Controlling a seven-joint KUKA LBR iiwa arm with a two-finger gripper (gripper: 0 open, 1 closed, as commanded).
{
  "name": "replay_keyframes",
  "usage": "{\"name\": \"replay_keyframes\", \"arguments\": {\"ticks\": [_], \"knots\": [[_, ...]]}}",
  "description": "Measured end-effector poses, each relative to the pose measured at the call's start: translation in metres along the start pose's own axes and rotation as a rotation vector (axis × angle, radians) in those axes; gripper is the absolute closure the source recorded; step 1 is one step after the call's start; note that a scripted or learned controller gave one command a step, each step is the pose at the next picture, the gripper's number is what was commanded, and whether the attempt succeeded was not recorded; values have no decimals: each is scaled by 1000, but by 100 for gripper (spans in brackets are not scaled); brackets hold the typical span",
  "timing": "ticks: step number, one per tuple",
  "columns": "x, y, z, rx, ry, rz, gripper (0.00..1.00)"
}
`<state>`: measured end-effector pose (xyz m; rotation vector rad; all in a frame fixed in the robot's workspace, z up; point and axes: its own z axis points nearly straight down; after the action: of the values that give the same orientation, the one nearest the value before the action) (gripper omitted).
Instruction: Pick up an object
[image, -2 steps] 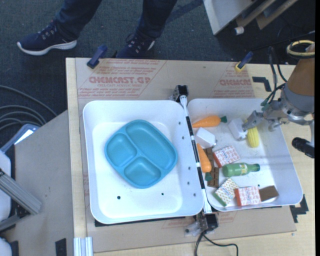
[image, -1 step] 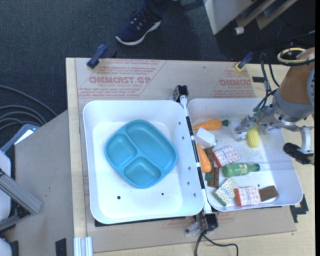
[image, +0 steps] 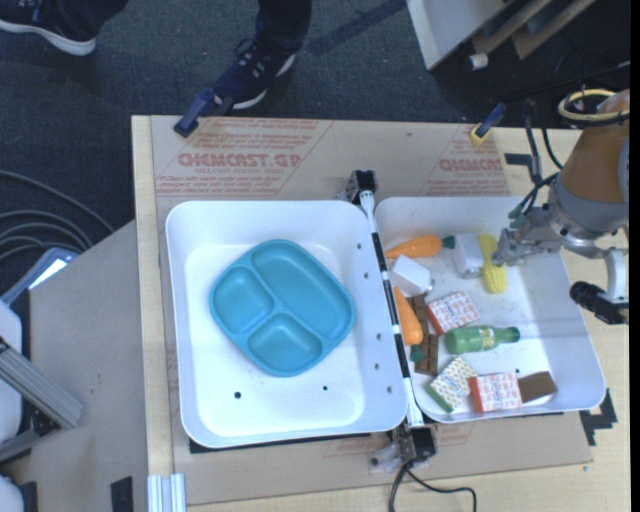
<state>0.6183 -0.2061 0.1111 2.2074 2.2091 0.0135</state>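
The right bin (image: 570, 330) holds several small objects: an orange carrot (image: 418, 246), a white block (image: 410, 272), a yellow corn cob (image: 492, 270), a green bottle (image: 480, 339), a red patterned box (image: 452, 311) and a red packet (image: 495, 392). My gripper (image: 504, 250) hangs low over the back of this bin, right beside the top of the corn cob and a small pale bottle (image: 467, 259). I see nothing clearly held in it.
The left bin (image: 190, 300) holds a blue divided plate (image: 282, 305). A second orange carrot (image: 407, 315) lies along the divider between the bins. A brown bar (image: 538, 384) and a patterned carton (image: 454, 381) lie at the right bin's front. The arm's grey wrist (image: 590, 200) stands over the bin's right rear corner.
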Motion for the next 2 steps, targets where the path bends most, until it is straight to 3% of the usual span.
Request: {"name": "replay_keyframes", "arguments": {"ticks": [1,2], "knots": [[0,-57,26,21,7,2,100],[1,-57,25,20,7,1,0]]}}
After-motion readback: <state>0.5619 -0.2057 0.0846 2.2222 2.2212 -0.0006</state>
